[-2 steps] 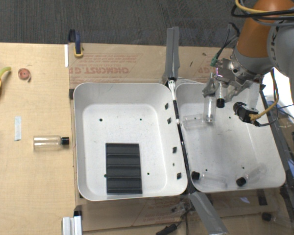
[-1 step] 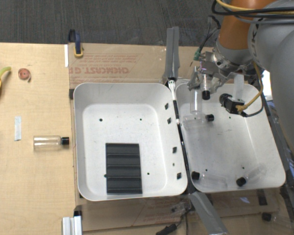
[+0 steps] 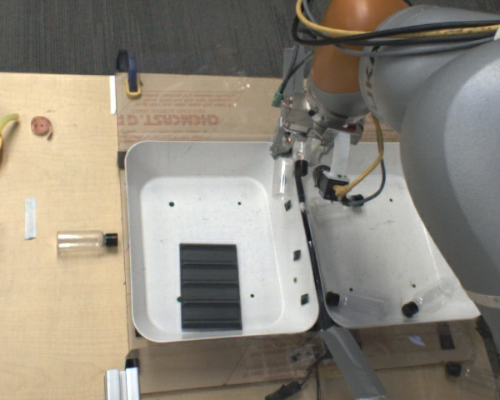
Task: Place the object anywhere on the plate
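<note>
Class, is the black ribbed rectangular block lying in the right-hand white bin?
No, the black ribbed rectangular block lies in the left white bin.

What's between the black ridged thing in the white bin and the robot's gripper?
In the camera view, just bare white bin floor with a few small dark dots lies between the black ridged plate and the gripper, which hangs over the wall between the two bins.

clear bottle [image 3: 85, 241] lying on bench [image 3: 50, 307].

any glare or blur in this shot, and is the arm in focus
Camera view: even, soft lighting; the left bin is bright white without blown-out glare; the black ridged block looks sharp; the arm, close to the lens, looks soft; the gripper is cluttered and hard to read.
</note>
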Controlling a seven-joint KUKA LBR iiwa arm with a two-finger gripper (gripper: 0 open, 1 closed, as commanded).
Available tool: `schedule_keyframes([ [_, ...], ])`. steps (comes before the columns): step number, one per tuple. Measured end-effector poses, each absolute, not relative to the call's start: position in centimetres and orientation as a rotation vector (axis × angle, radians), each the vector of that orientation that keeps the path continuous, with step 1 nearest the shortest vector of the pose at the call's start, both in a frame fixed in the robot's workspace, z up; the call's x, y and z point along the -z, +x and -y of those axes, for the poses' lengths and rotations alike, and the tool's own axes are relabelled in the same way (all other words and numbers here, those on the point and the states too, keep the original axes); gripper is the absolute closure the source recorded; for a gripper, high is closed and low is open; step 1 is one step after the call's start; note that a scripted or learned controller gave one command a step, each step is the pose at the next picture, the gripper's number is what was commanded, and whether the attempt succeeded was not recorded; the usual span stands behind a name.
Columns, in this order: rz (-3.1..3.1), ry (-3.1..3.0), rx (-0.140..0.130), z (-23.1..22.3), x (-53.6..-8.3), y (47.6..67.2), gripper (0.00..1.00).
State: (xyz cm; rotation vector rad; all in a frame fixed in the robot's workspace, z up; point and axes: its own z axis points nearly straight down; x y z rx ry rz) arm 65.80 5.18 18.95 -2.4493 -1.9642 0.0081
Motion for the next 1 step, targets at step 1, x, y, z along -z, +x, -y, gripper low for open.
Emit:
schedule_keyframes([
  [1, 1.965, -2.449, -0.007, -5.18, -19.0, 65.82, 0.0],
])
